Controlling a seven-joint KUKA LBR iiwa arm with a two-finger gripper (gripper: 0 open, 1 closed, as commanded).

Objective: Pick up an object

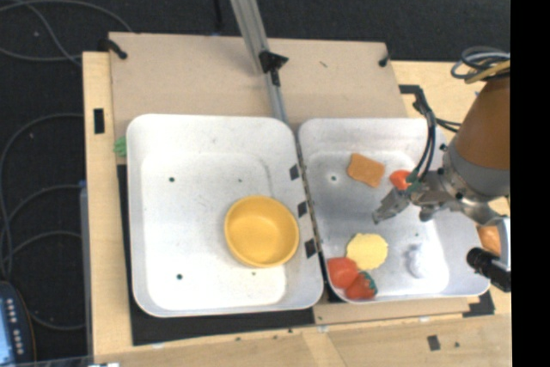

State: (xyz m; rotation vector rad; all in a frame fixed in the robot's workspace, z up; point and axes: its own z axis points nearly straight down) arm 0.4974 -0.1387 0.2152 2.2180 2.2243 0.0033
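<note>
Arm reaches over the right bin, gripper hanging mid-bin above bare floor. I can't tell how the jaws stand, too small and dark.

Left bin has the yellow bowl toward its near right corner.

Right bin: orange block toward the far edge, pale yellow disc near the front, red pieces in the near left corner.

The disc looks like my nearest target. I'd centre over it, descend square, then close.
</note>
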